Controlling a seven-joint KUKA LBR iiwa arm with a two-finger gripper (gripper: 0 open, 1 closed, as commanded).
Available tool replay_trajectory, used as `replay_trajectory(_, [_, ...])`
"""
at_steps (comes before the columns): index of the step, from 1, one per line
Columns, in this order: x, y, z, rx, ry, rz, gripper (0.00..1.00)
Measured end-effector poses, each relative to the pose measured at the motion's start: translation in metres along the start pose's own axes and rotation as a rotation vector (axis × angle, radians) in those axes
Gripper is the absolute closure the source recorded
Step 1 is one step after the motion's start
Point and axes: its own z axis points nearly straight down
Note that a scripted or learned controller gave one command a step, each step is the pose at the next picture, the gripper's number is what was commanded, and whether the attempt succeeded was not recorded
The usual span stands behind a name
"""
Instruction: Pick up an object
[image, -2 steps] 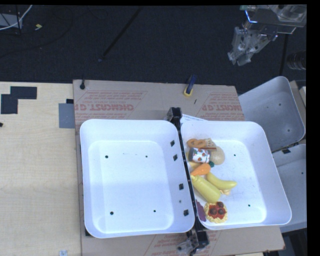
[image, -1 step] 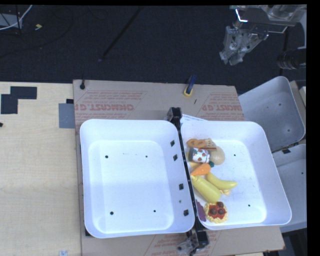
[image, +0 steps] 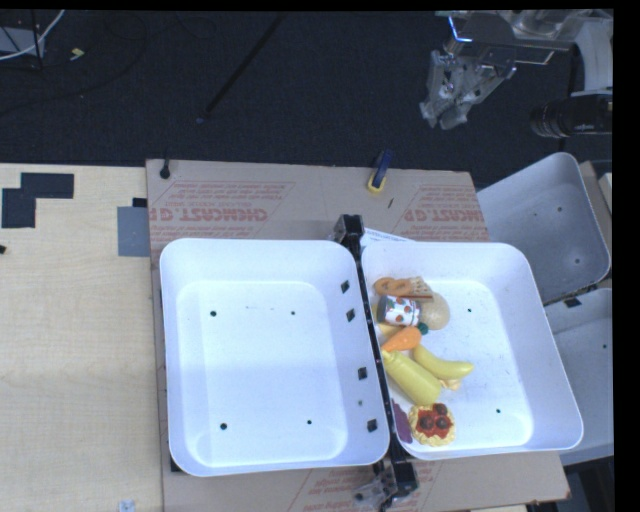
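The right bin (image: 520, 340) holds a cluster of toy food along its left wall. There is a brown and orange piece (image: 402, 289), a small white can with red marks (image: 400, 312), an orange carrot (image: 403, 340), a yellow banana (image: 443, 364), a yellow corn-like piece (image: 410, 379) and a round tart with red berries (image: 434, 424). My gripper (image: 447, 103) hangs high over the dark floor beyond the bench, far above and behind the bins, with nothing seen between its fingers.
The left bin (image: 260, 360) sits beside the right one, joined by a black clamp strip (image: 360, 330). A blue and yellow clip (image: 379, 172) lies on the cardboard behind the bins. A grey metal plate (image: 550, 220) stands at the right.
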Motion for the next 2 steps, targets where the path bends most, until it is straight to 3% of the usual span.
replay_trajectory(2, [0.047,0.000,0.000,0.000,0.000,0.000,1.00])
